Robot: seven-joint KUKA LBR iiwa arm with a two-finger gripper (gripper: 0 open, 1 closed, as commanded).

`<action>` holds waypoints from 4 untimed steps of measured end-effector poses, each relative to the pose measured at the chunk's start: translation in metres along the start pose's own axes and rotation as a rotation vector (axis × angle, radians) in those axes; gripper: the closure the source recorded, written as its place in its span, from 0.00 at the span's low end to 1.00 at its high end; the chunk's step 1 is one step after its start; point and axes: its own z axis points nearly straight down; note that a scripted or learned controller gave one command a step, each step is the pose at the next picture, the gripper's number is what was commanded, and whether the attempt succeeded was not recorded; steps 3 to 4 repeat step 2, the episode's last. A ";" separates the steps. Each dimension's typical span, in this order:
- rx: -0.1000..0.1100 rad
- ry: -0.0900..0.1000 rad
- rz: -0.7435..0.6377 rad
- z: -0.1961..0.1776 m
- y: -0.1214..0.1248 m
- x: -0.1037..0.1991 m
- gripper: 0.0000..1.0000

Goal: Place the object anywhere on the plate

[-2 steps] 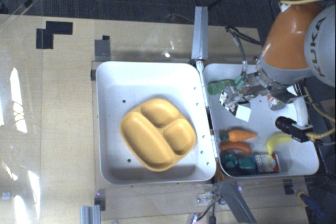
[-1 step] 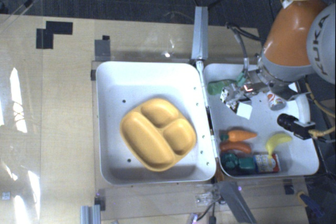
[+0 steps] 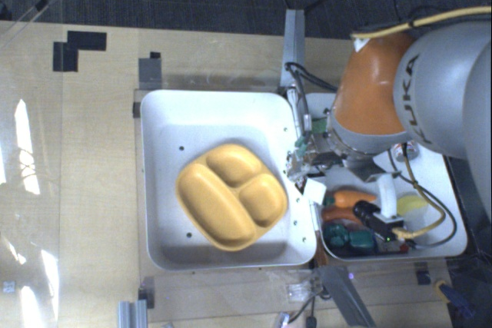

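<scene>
Item: yellow three-compartment plate (image 3: 231, 196), lying in the left bin (image 3: 165, 127), long axis running diagonally. Item: end effector (image 3: 306, 161), poised over the divide between bins, just right of the plate; its grip state cannot be told, and no object is visible in it. Item: loose objects (image 3: 354, 223), orange and green, in the right bin (image 3: 453, 238), below-right of the end effector.

The yellow plate (image 3: 231, 196) looks like smooth moulded plastic with a soft sheen. The left bin (image 3: 161, 165) is smooth white plastic, faintly glossy. The surface (image 3: 69, 188) looks like pale wood. The arm (image 3: 446, 81) has a smooth grey shell, its orange band (image 3: 373, 84) glossy.
</scene>
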 end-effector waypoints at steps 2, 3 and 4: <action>-0.002 0.000 -0.039 0.020 0.004 0.006 0.00; -0.002 0.000 -0.039 0.020 0.004 0.006 0.00; -0.002 0.000 -0.039 0.020 0.004 0.006 0.00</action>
